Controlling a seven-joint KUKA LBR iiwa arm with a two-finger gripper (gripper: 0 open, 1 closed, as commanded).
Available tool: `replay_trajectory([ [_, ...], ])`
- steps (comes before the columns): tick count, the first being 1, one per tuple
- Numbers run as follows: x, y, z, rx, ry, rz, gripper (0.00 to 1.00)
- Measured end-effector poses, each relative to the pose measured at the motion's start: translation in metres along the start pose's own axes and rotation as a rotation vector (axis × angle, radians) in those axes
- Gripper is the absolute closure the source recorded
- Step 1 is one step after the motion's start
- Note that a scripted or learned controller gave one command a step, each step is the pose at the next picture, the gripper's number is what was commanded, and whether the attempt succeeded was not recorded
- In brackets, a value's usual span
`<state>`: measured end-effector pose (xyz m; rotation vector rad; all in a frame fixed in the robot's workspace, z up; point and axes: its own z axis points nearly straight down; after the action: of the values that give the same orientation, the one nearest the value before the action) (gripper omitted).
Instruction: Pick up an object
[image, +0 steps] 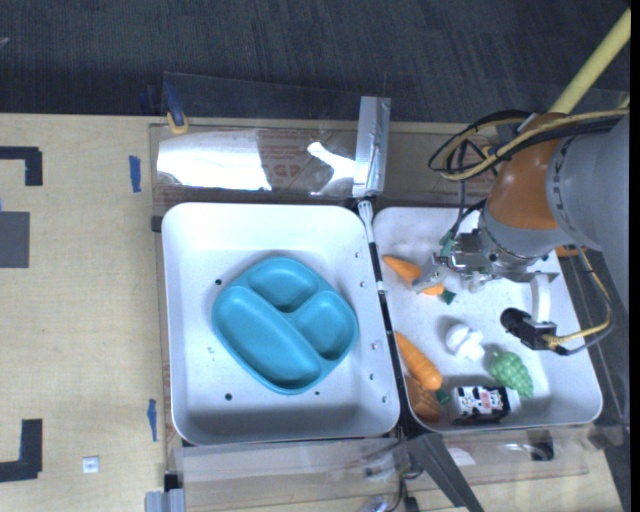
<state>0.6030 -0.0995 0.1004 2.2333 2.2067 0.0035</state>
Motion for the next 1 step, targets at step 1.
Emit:
replay_trajectory([
  [1, 0.0001, 0.0009, -0.0098, -0.003, -0.001, -0.001, 1.00],
])
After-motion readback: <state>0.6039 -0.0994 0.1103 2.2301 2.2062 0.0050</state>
